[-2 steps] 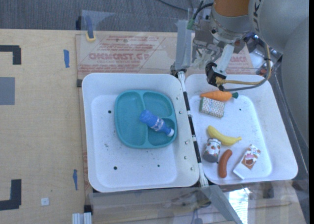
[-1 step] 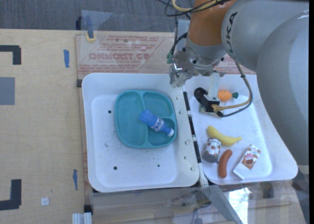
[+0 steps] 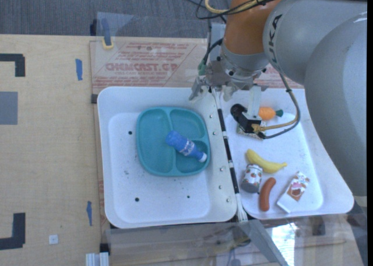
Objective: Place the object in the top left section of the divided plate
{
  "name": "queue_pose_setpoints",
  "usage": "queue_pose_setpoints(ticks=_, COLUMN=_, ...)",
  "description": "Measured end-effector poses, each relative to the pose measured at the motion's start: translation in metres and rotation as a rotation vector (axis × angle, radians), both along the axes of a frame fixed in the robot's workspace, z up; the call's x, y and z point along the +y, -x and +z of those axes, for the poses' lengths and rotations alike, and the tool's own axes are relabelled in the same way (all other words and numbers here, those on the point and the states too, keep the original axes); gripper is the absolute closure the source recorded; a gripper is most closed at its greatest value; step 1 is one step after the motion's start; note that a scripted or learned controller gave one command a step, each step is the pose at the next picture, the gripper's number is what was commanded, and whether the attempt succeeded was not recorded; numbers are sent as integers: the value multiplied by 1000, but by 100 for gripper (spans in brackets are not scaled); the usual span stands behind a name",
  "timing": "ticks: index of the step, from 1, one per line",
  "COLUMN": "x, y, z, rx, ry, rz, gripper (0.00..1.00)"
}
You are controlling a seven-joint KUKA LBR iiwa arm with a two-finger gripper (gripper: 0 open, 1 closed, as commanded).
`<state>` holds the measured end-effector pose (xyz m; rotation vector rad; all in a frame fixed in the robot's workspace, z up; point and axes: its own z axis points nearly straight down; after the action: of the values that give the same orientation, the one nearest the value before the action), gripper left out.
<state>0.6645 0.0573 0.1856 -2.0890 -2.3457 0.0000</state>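
where the left bin point(image 3: 116, 200) fills the lower middle of the frame, a teal plate point(image 3: 152, 133) lies flat, and a blue bottle point(image 3: 185, 146) lies tilted across its divider toward the lower right section. the gripper point(image 3: 217, 88) hangs above the bins' shared rim at upper centre, fingers not discernible. the right bin point(image 3: 315, 160) holds a carrot point(image 3: 266, 113), banana point(image 3: 265, 162), can point(image 3: 252, 178), sausage point(image 3: 266, 193) and carton point(image 3: 295, 191).

plate point(image 3: 152, 142): left sections open | blue bottle point(image 3: 185, 146) blocks lower right section
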Motion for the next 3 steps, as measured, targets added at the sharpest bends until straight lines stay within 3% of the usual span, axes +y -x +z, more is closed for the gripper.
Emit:
queue_pose_setpoints(ticks=1, x=-69, y=-3, z=53, rx=-4, ry=1, rz=-338, gripper=0)
queue_pose_setpoints(ticks=2, x=-68, y=-3, z=64, rx=-7, ry=1, rz=-336, gripper=100)
queue_pose_setpoints(ticks=3, x=-106, y=-2, z=-1, rx=1, ry=1, rz=-439, gripper=100)
